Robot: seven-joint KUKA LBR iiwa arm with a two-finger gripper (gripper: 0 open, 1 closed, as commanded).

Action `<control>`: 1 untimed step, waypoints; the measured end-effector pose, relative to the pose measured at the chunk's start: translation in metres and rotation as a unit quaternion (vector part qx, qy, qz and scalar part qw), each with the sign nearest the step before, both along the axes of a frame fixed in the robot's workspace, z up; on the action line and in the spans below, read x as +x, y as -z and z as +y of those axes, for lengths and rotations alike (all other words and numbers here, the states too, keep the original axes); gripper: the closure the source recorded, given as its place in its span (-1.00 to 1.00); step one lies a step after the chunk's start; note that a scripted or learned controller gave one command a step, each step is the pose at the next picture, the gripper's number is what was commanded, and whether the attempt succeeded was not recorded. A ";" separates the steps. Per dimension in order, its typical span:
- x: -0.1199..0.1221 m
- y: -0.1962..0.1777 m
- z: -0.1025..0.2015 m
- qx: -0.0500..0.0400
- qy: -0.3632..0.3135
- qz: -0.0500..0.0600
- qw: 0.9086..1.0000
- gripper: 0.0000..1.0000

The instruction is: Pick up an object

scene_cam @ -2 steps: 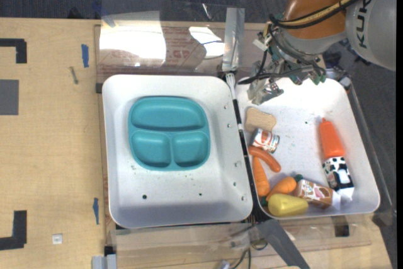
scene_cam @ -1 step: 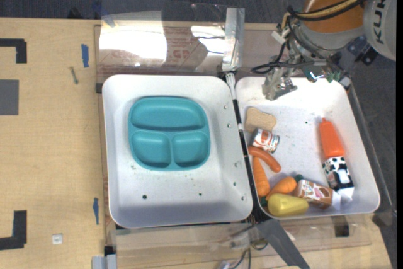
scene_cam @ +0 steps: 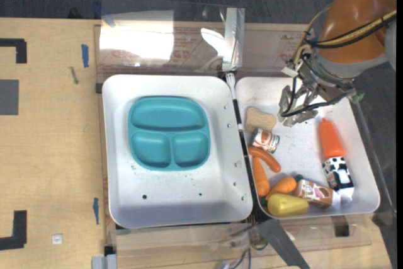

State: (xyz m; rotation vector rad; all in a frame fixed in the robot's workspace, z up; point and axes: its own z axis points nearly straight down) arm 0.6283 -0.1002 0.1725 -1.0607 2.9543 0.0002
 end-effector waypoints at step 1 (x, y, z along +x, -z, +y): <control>0.001 -0.002 0.002 0.000 -0.002 -0.002 1.000 -1.00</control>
